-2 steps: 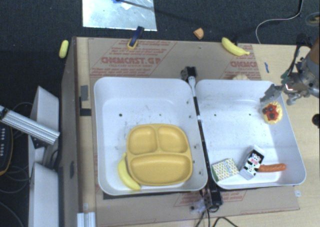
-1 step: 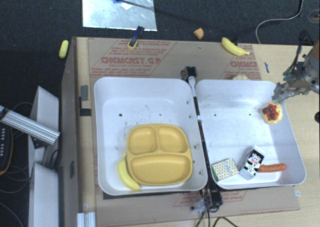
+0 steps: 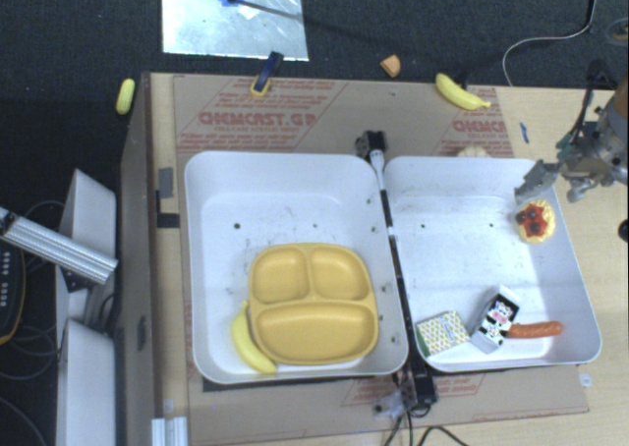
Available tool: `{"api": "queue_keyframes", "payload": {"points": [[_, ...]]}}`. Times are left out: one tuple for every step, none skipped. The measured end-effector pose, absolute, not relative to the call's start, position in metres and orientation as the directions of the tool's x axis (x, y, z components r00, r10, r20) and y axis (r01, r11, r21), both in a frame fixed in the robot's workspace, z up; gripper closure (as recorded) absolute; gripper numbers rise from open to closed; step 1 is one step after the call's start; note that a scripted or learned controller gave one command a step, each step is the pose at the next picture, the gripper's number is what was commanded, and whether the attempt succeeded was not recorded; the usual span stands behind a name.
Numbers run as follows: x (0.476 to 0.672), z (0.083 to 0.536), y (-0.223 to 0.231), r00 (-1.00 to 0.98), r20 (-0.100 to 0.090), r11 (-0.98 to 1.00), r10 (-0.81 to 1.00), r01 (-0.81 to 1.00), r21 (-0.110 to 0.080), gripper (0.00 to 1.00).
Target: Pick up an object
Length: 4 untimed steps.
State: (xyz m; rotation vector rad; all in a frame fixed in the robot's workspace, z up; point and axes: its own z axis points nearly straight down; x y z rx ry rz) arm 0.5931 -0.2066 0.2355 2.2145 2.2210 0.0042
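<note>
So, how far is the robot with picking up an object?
Nothing looks picked up yet. The hand hovers at the right bin's far right edge, above the small pizza toy. The carrot, the cartons and the yellow tray lie untouched. The whole grasp and lift remain.

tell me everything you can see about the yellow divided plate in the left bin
The yellow divided plate looks like matte plastic, squarish with rounded corners. It has three compartments: two smaller ones along the far side and one wide one along the near side. It lies flat and right side up in the near part of the left bin, turned slightly askew. A banana lies against its near left corner.
</note>
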Motion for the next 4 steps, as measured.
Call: {"api": "queue_keyframes", "payload": {"points": [[0.594, 0.246, -0.207, -0.005, -0.002, 0.005, 1.0, 1.0, 0.009, 1.0], [0.594, 0.246, -0.207, -0.005, -0.002, 0.005, 1.0, 1.0, 0.009, 0.0], [0.612, 0.252, -0.206, -0.005, 0.0, 0.005, 1.0, 1.0, 0.003, 0.0], [0.589, 0.243, -0.207, -0.001, -0.001, 0.001, 1.0, 1.0, 0.002, 0.0]]}}
